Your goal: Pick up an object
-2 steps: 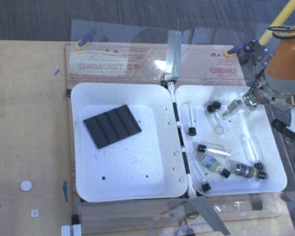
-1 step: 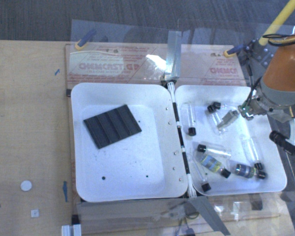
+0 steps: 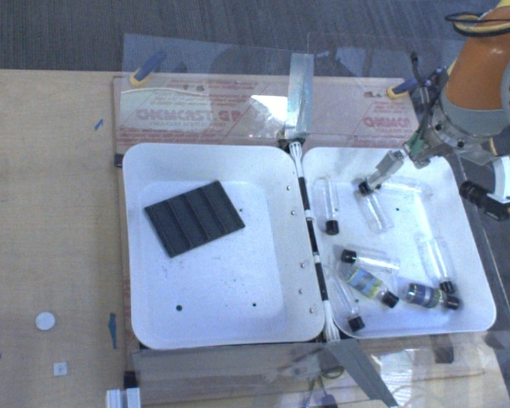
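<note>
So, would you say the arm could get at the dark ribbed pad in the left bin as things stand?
Probably yes. The dark ribbed pad lies flat and alone on the left bin floor, with nothing over it. The gripper sits over the right bin, so it would have to cross the divider; its reach can't be judged.

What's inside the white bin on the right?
The right bin holds several clear vials with black caps, one near the divider, and a small dark-capped bottle. The gripper reaches in above one vial, covering part of it.
</note>
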`<state>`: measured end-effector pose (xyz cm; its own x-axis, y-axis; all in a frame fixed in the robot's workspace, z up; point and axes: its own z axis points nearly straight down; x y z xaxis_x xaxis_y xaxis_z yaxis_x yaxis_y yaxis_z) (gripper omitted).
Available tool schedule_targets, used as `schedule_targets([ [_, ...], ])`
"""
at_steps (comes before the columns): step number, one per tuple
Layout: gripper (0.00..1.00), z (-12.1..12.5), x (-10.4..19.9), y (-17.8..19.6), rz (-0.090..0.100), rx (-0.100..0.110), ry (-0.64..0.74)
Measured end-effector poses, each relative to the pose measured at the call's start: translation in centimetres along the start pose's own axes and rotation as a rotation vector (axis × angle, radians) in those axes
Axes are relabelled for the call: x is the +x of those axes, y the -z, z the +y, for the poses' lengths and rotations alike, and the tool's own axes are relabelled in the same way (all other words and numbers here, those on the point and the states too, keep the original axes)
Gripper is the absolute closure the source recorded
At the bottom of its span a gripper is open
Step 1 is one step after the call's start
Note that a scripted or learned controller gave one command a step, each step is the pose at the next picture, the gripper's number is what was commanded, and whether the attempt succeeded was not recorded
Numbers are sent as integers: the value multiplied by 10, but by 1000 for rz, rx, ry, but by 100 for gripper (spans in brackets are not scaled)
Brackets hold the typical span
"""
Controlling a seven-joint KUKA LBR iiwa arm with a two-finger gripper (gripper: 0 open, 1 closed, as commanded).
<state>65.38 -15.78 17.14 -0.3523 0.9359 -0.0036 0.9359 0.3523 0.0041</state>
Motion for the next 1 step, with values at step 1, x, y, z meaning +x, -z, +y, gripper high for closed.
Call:
schedule_targets([
  [1,0,-9,-5,-59,-17,-24,38],
])
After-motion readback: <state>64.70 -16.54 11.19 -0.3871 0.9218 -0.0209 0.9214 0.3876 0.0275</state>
